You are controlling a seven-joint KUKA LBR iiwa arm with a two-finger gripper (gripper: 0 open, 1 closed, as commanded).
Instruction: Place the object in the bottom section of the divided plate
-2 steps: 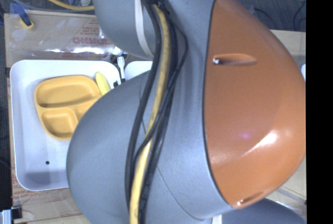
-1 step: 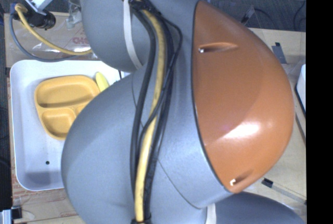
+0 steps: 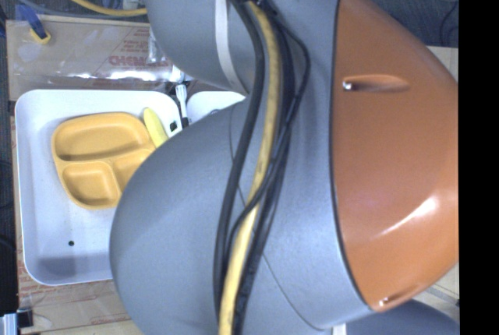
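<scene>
A yellow divided plate lies in the left white bin, with one large section at the top and smaller sections below. A yellow object, perhaps a banana, pokes out at the plate's right edge, partly hidden by the arm. The grey arm with its orange band fills the middle and right of the camera view and hides the gripper.
A sliver of the right bin shows between arm segments. Yellow and black cables run along the arm. A small dark speck lies on the left bin's floor. Cardboard and cables lie behind the bins.
</scene>
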